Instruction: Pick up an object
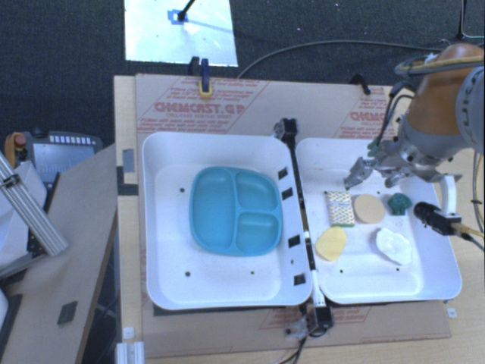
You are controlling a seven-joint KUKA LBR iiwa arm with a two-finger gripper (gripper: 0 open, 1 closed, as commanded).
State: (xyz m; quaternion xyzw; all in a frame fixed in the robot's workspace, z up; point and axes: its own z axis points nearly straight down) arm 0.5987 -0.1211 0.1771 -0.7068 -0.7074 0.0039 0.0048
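Note:
The right bin [364,279] holds several small things. A yellow-green patterned block [339,208] lies beside a tan round disc [369,208], with a teal lump [398,202] to the disc's right. Nearer the front lie a pale yellow round piece [331,243] and a white crumpled piece [393,246]. My gripper [376,176] hangs over the far part of this bin, just behind the tan disc and the patterned block. Its fingers are spread open with nothing between them. The arm comes in from the right.
The left bin [167,279] holds a blue divided plate [233,209]. A black divider with clips [295,203] runs between the two bins. Cardboard lies under both bins, and a cable loops behind the right one.

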